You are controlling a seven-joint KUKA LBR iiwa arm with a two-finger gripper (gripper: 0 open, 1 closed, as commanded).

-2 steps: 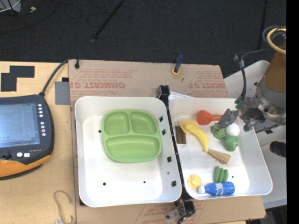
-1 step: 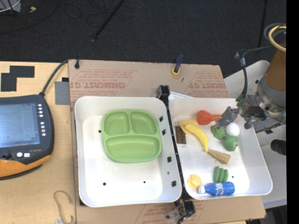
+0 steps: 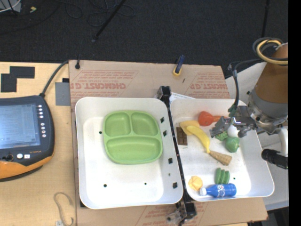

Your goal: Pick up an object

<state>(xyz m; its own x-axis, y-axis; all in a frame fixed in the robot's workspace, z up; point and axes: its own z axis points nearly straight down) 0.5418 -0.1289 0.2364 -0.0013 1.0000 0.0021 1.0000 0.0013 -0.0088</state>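
- I take the green toy [image 3: 231,144] as my target: it lies in the right bin [image 3: 256,182], just beside and below the claw [image 3: 225,128]. It looks light, smooth and rounded, so I'd grip across its middle.
- I cannot tell how the claw stands.
- The banana [image 3: 197,133] lies left of the claw, the orange toy [image 3: 205,118] up-left.

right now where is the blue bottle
The blue bottle lies on its side near the front edge of the right bin, just below the green pepper and right of the small yellow toy.
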